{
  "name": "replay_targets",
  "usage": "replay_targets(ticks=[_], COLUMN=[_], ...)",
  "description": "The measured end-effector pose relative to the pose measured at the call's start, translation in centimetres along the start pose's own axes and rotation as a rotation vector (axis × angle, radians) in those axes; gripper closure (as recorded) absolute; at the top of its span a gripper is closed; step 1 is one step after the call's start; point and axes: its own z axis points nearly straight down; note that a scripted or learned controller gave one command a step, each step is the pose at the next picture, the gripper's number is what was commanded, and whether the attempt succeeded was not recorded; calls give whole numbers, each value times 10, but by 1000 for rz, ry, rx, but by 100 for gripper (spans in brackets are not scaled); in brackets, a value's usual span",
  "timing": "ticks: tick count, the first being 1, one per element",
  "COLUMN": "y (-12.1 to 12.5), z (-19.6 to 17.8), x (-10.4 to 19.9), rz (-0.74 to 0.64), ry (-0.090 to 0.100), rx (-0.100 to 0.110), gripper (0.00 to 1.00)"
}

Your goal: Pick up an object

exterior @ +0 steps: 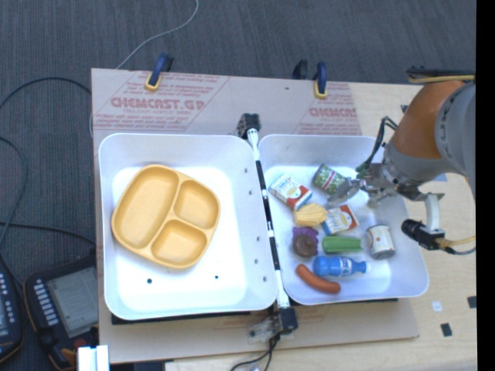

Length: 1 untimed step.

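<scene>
White plastic makes up both shallow bins on the table point(363, 99). The left bin point(124, 284) carries a yellow three-part tray point(165, 216), lying flat near the middle.

The right bin point(402, 280) has a scatter of small things. A green pouch point(328, 179) sits toward the far side, with a red and white carton point(288, 191) to its left. Below these lie a yellow piece point(310, 214), a small printed packet point(340, 220), a dark purple lump point(305, 243), a green cucumber-like piece point(341, 244) and a little can point(379, 240). Nearest the front edge are a blue bottle point(339, 267) and a red sausage point(317, 279), lying almost side by side.

Coming in from the right, the grey arm point(452, 141) with its orange band point(418, 126) bends down into the right bin. Its gripper point(354, 188) is low over the clutter, just right of the green pouch and just above the printed packet. From where I stand the metal tips blur into the things under them, so I cannot tell how far apart they are, nor whether they touch the pouch or the packet. Nothing is plainly caught between them.
</scene>
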Motion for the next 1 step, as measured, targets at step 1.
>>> replay_targets(ticks=[1], y=[-49], z=[6], x=[44], rz=[4], ry=[-9], rx=[-18], gripper=[0])
